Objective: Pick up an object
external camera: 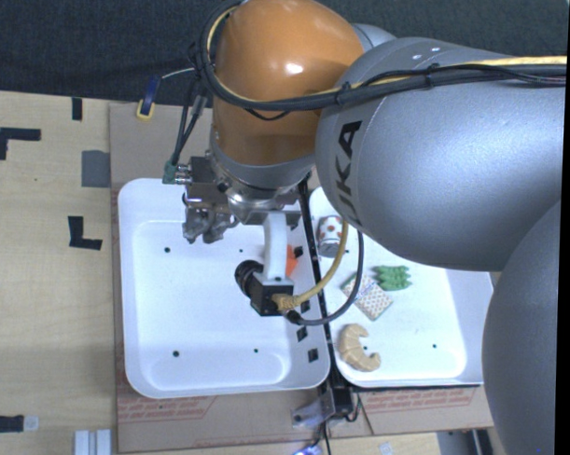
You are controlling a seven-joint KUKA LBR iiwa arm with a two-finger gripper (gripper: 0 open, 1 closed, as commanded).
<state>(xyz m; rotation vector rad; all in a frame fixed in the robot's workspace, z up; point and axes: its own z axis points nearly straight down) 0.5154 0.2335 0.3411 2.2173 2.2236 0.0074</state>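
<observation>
The gripper (207, 227) hangs over the left bin (197, 331), spread or pressed together I cannot tell; the croissant (358, 348), green toy (392, 277) and small can (330, 235) lie in the right bin (421, 329); better to cross over, centre above one and descend squarely

The arm (456, 153) is smooth grey with a glossy orange band (281, 72). Around that band loop thin black cables (199, 79). Black lettering (348, 173) marks the grey casing beside it, and a dark metal gripper (203, 230) sits below it.

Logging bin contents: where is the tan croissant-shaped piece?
Camera view: the tan piece lies in the right bin's near left corner, just below the checkered square.
</observation>
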